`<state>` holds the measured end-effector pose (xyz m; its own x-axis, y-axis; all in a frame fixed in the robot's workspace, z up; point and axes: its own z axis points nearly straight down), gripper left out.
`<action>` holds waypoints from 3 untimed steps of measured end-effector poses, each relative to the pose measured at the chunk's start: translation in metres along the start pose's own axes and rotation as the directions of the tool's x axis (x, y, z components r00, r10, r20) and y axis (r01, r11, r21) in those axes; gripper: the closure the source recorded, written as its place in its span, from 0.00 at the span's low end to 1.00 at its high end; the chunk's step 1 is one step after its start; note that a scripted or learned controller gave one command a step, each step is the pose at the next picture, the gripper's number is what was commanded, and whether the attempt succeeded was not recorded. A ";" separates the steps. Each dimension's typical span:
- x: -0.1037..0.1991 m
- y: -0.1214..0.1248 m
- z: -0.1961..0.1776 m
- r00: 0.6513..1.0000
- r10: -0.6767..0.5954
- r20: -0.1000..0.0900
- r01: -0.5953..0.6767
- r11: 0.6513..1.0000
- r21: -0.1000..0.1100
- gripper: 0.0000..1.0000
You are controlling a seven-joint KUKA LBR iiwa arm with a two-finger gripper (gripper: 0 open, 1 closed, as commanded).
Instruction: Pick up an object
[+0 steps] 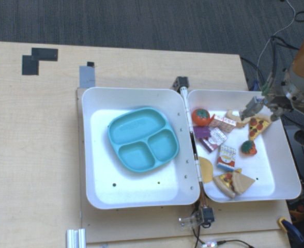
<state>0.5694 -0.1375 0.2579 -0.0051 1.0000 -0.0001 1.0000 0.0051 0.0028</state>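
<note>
We see the end effector (261, 107) at the upper right of the frame, hanging over the far side of the right bin (286, 154), its two fingers spread wide with nothing between them. Just below it lies a toy pizza slice (258, 126), with a bread-coloured piece (233, 117) to its left. The other candidates are crowded toward the middle of that bin: a tomato (201, 116), a purple piece (202, 133), small printed packets (217, 136), a strawberry (248, 148) and a sandwich wedge (236, 182) lower down. The left bin (95, 154) holds a blue divided plate (142, 139).

We judge the pizza slice the nearest target. To grasp it well, we should centre the fingers across its narrow width, come straight down until they flank it, and close before lifting. It lies flat, so a shallow descent would likely miss.
</note>
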 end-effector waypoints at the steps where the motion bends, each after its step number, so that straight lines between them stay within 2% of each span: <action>1: -0.045 0.014 0.156 1.000 0.003 -0.001 -0.003 1.000 0.005 0.00; 2: -0.019 -0.080 0.171 1.000 0.004 0.001 -0.004 1.000 -0.004 0.00; 3: -0.019 -0.077 0.159 1.000 0.003 0.002 -0.003 1.000 -0.010 1.00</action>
<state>0.4926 -0.1566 0.0986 -0.0024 1.0000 -0.0023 0.9999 0.0024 0.0132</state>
